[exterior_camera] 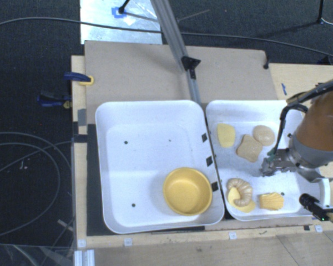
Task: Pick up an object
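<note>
One arm [316, 132] low over the right bin [233, 110], pincer [268, 166] spread unclear, near toast [248, 147].

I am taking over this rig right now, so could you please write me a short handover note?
Gripper: low inside the right white bin, nothing seen held.
Right bin: pale yellow wedge, tan square slice, round beige piece, curled croissant-like pastry, yellow ridged piece.
Left white bin: yellow round bowl.
Done: nothing lifted.
Left: grasp and lift one object.

Dark carpeted floor [28, 49] with looping cables [22, 148] around a tan bench [227, 71] (bright patch behind)
</note>
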You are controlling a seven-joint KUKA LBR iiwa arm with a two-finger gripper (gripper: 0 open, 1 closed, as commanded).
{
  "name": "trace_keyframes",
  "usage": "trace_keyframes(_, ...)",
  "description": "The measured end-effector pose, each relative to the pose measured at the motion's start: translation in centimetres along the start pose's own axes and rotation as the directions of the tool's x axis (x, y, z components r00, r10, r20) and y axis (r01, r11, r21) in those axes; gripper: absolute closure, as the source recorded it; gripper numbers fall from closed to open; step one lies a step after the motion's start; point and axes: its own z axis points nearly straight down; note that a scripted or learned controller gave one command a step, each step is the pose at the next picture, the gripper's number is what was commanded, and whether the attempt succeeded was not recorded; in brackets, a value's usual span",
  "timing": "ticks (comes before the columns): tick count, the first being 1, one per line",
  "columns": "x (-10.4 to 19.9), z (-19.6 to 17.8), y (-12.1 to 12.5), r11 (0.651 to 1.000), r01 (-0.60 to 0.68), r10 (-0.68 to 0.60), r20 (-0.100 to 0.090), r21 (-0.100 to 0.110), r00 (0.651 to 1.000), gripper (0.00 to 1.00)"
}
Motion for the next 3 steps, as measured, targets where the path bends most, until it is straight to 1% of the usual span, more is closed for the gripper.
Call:
trace_keyframes(1, -0.4, -6.4, 0.4, 1.0, 0.005, -0.005, 0.002, -0.005, 1.0, 1.0)
trace_keyframes(3, -0.6, -19.2, 0.3, 1.0, 0.005, -0.005, 0.002, -0.006, 1.0, 1.0)
